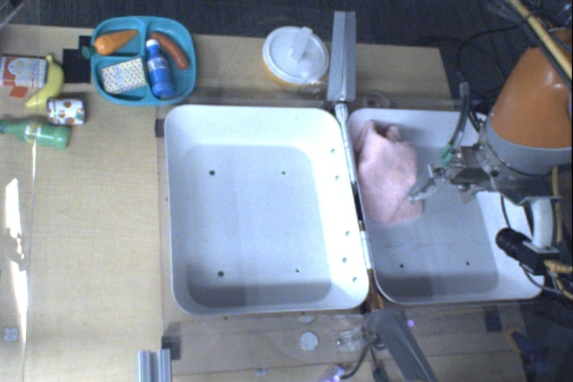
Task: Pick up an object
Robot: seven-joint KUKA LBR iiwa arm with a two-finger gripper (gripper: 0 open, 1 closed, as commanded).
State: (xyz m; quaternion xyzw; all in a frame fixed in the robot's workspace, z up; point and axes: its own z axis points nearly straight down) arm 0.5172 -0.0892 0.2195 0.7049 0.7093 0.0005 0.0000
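- The light wooden counter (89,264) carries two shallow white plastic bins side by side.
- The left bin (260,210) lies beside the right bin (448,268).
- The grey arm with an orange band (533,116) reaches over the right bin.
- A crumpled pink cloth (385,170) lies against the right bin's left wall.
- The claw (430,183) sits at the cloth's right edge; whether it is apart or together, I cannot tell.

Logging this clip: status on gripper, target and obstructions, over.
Gripper in right bin, at the pink cloth's right edge. Grasp unconfirmed. Cloth lies against the left wall. Nothing in the way.
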